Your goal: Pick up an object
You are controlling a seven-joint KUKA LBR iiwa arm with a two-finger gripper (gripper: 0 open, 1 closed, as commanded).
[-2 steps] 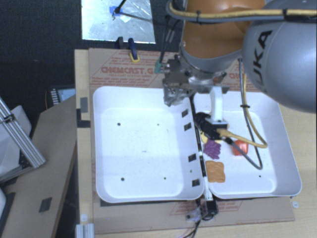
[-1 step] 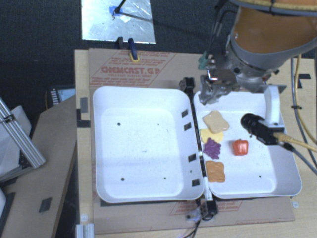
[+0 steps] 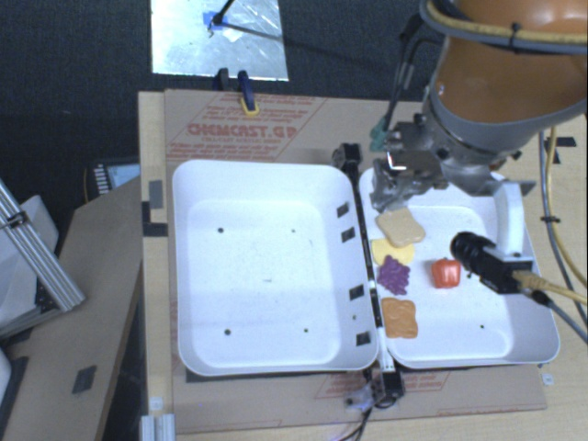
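Note:
My gripper [image 3: 390, 194] hangs over the back left corner of the right bin [image 3: 524, 338], just above and touching or nearly touching a tan bread slice [image 3: 401, 228]. Beside the slice, along the bin's left wall, lie a yellow wedge [image 3: 381, 251], a purple grape bunch [image 3: 394, 274] and an orange cracker-like piece [image 3: 400, 318]. A small red fruit [image 3: 446, 273] sits near the bin's middle. The arm's grey and orange body hides the bin's back right part.
The left bin [image 3: 266, 265] adjoins the right one along a black-clipped divider [image 3: 363, 265]. A silver sheet [image 3: 219, 26] lies beyond the bench at the back. Cardboard [image 3: 248, 127] lines the bench under the bins.

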